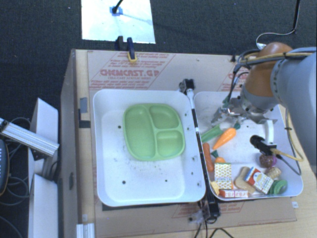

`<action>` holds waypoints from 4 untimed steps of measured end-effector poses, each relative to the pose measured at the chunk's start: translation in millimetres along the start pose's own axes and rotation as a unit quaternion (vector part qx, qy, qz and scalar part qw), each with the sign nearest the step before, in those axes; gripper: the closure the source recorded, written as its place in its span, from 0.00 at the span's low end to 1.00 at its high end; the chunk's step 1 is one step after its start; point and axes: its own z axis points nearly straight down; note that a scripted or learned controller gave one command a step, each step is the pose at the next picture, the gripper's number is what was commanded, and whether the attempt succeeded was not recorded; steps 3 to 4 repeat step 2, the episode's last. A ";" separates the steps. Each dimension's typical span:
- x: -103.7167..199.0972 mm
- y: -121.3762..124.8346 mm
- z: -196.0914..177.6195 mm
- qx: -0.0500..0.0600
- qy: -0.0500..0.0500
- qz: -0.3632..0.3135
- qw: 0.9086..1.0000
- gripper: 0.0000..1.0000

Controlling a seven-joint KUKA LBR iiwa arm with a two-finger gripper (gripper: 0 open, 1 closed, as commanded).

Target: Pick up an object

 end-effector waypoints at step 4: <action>8.5 -65.3 -10.2 -0.001 0.000 0.000 1.000 1.00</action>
